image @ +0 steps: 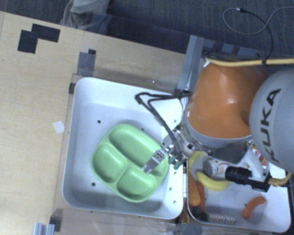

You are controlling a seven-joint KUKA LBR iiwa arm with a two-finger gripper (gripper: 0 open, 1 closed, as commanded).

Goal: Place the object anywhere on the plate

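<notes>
A light green plate [125,162] with three compartments lies tilted in the left white bin [85,131]. My gripper [156,160] hangs over the plate's right rim, near the wall between the two bins. The big grey and orange arm [233,107] above it hides its upper part. I see nothing held under the gripper. The plate's compartments look bare. A yellow banana [211,182] lies in the right bin [280,222], close to the gripper's right.
The right bin also holds a small can [218,168], an orange piece [196,193], a red-orange sausage shape [255,206] and a dark comb-like item [219,217]. A black cable [151,106] loops over the left bin's back. Wooden bench stretches left.
</notes>
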